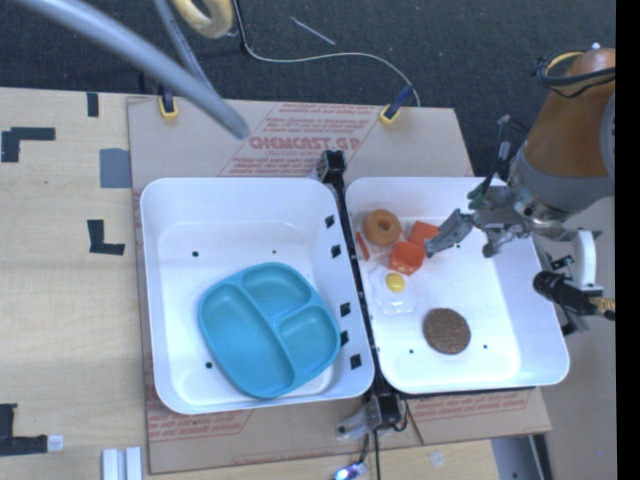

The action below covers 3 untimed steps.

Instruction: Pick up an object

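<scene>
Beside one blue tray (268,328): one doughnut (381,227), one cookie (446,330).

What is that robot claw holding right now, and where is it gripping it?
Nothing, as far as I can see: the gripper hangs over the right bin beside the orange block, with no object between its fingers.

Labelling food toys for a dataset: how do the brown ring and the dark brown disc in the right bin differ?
The ring has a hole and is light brown; the disc is solid and darker. The ring lies near the divider at the back, the disc nearer the front. Both are round and lie flat.
</scene>
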Available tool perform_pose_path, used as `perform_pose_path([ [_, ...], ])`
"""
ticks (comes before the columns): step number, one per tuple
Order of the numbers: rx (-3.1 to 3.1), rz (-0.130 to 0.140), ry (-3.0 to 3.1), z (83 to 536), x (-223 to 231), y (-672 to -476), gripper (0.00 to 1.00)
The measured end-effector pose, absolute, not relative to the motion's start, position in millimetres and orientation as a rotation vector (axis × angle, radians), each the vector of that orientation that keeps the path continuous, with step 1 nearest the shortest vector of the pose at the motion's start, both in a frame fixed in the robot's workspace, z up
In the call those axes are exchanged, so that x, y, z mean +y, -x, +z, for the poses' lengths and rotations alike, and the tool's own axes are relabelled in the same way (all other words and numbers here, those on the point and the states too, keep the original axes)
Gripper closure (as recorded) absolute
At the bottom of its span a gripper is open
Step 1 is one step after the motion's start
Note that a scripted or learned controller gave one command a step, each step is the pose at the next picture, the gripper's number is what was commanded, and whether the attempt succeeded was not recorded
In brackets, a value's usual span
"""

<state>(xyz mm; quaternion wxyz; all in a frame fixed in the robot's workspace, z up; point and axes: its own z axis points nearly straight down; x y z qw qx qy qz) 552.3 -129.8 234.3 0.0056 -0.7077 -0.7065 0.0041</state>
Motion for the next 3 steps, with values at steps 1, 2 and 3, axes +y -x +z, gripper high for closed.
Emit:
perform_pose_path([
  [1, -2.222, 0.002, 2.219, 241, -130, -554.8, 0.0],
  [2, -2.22, 0.006, 2.218, 184, -130, -563.9, 0.0],
  [3, -2.219, 0.006, 2.218, 139, -132, -558.7, 0.0],
])
